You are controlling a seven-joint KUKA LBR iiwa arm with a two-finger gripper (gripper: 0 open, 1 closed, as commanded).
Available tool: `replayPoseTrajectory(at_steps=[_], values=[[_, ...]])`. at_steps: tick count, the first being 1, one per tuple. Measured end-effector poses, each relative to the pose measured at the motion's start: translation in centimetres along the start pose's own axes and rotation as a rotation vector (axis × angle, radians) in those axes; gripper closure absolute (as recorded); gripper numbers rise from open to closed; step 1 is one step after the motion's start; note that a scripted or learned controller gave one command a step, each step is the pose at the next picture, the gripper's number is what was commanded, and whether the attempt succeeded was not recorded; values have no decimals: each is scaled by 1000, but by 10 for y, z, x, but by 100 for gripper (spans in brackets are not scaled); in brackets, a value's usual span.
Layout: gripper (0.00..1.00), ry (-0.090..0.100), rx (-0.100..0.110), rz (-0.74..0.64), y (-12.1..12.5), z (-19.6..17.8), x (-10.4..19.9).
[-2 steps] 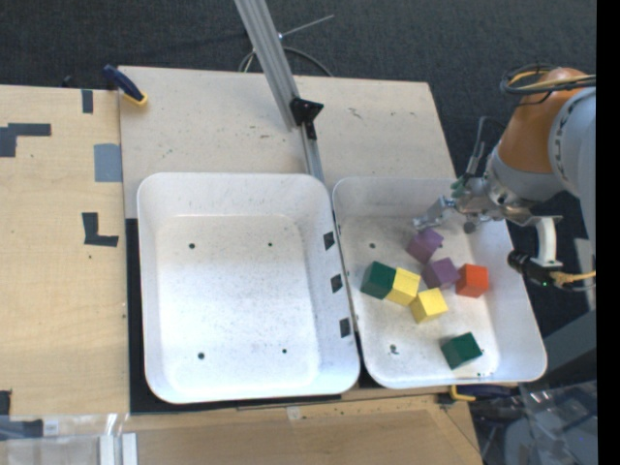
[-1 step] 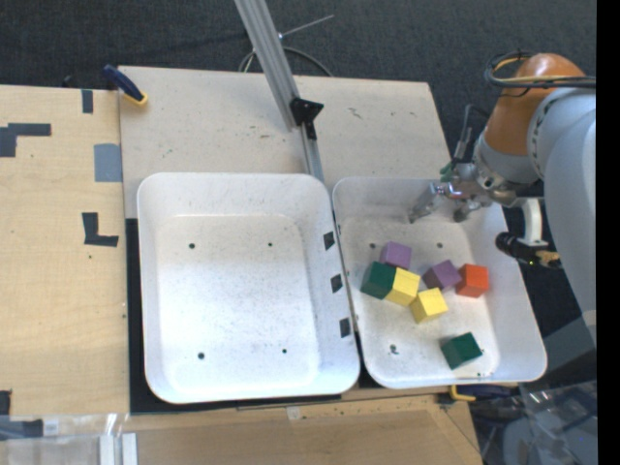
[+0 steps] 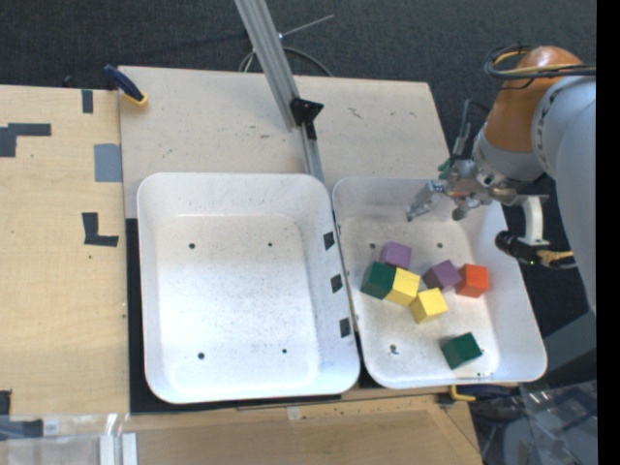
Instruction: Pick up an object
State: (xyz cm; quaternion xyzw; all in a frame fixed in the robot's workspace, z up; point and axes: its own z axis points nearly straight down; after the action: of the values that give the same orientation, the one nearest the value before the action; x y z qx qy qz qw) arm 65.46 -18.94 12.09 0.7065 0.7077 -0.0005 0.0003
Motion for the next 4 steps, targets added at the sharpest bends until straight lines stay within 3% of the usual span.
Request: replayPoseTrajectory(at_steps=[1,2,3,4], values=[[0,-6,12,-1,23,19,80],[0,-3,11,3,23,18,78],[0,0,6,4,-22,30,53],[0,3,5,-1,-75,29,102]])
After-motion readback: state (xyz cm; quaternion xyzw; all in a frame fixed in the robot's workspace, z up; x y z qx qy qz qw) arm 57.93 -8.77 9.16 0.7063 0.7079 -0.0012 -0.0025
